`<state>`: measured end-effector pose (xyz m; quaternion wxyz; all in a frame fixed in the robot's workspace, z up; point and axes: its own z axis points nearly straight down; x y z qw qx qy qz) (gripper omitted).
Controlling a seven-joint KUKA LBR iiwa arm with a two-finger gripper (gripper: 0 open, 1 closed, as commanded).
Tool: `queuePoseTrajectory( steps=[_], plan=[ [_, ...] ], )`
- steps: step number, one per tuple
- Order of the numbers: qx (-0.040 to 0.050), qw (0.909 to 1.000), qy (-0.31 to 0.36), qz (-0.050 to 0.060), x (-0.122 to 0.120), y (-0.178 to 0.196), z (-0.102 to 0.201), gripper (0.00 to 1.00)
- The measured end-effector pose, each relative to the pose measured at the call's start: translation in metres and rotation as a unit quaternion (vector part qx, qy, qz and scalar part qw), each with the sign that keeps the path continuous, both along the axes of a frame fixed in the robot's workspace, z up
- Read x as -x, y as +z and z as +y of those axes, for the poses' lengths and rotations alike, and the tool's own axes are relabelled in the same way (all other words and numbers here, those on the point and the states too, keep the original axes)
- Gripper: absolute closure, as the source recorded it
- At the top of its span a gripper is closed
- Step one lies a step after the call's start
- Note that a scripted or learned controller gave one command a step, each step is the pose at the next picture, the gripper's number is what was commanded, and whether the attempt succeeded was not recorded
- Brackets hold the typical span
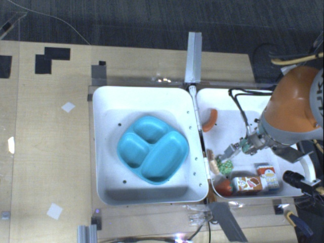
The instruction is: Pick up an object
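Observation:
The right bin [238, 105] holds the loose objects. An orange-red sausage [209, 119] lies against its left wall. A green leafy piece [226, 166] sits near the front left, with a red tomato-like ball [224, 188] just in front of it. A labelled bottle [251, 184] lies on its side along the front wall, and a small red and white carton [267, 172] stands behind it. My gripper [226, 156] reaches in from the right, slanting down to the left, its tip right over the green piece. Nothing is seen lifted.
The left bin [109, 115] holds a blue sectioned plate [153, 149]. A metal divider post [193, 59] stands behind the wall between the bins. The arm's orange band [296, 103] hangs over the right bin's right side, with black cables [243, 103] beside it.

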<state>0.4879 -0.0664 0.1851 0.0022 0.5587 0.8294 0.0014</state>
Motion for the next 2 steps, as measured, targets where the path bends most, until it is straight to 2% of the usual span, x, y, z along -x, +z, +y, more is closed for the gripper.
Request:
queuePoseTrajectory(
  steps=[1, 2],
  plan=[
    [0.0005, 0.9994, 0.034, -0.001, -0.001, -0.090, -0.024, 0.00],
    [0.0005, 0.9994, 0.033, -0.003, -0.003, -0.078, -0.023, 1.00]
  ],
)
